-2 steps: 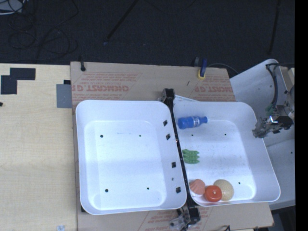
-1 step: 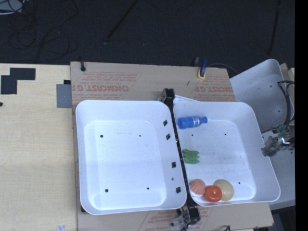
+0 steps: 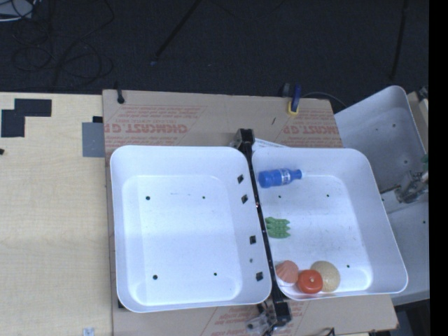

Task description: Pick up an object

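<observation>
The right bin (image 3: 364,187) holds a blue bottle (image 3: 279,178) lying near its far left corner and a small green thing (image 3: 277,227), its shape hard to make out, by the left wall. A pink piece (image 3: 286,271), red cap (image 3: 310,281) and tan ball (image 3: 326,274) touch at the near edge. The left bin (image 3: 126,187) sits alongside on the worktop (image 3: 49,215).

I could not tell how my arm was posed at that moment, nor what state my grip was in.
</observation>
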You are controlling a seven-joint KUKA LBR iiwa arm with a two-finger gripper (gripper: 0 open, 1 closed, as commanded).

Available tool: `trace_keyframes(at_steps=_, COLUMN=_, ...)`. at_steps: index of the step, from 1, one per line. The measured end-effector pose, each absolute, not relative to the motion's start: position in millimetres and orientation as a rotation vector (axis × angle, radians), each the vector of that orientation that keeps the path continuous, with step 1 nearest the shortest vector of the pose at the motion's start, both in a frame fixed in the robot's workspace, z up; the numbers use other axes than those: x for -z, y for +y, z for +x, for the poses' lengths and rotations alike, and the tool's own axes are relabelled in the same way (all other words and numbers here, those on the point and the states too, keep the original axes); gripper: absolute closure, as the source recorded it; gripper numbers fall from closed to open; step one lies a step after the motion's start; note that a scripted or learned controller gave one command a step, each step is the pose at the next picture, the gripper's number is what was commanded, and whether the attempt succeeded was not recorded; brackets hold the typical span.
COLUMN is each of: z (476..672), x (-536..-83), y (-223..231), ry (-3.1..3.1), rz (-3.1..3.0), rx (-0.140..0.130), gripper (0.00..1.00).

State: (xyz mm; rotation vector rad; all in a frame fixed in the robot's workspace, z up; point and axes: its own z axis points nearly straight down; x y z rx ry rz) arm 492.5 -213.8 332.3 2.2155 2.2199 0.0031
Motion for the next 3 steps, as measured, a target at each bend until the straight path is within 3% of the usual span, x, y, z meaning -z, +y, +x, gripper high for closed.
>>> trace_keyframes(at_steps=1, z=472.5, x=-164, y=-190, ry=2.234, rz=2.233, rx=0.01, gripper=1.0)
trace_keyframes(at_steps=2, z=475.0, x=-173, y=-193, ry=2.221, rz=2.227, rx=0.002, gripper=0.0)
trace_keyframes(at_steps=3, z=475.1, x=-183, y=-193, ry=2.221, rz=2.229, rx=0.003, gripper=1.0)
